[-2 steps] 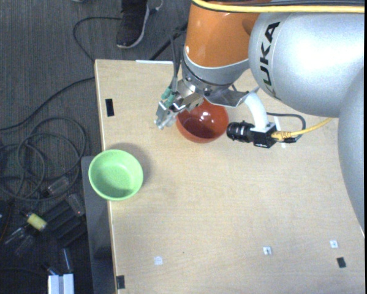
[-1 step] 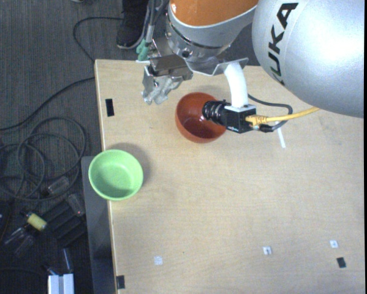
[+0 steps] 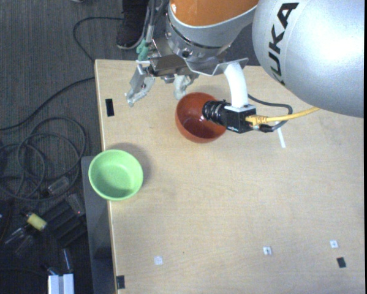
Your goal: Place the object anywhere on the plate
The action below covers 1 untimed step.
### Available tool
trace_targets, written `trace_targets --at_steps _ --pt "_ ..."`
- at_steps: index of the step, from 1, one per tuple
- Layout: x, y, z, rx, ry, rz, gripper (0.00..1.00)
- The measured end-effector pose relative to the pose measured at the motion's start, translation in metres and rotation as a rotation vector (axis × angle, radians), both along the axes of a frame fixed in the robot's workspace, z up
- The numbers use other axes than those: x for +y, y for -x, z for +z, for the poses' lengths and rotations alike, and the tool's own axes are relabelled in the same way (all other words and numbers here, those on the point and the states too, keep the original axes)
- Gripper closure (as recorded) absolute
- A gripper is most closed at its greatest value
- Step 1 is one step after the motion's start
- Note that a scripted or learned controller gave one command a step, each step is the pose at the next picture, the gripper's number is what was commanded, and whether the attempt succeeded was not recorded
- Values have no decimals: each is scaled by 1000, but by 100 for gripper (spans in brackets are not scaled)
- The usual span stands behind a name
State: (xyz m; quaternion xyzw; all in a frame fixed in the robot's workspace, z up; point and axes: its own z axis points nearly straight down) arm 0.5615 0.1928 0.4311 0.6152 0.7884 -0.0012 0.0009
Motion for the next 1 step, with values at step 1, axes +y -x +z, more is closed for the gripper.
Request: trace_targets --at_steps 1 --pt "-53 -43 -59 1 1 3 0"
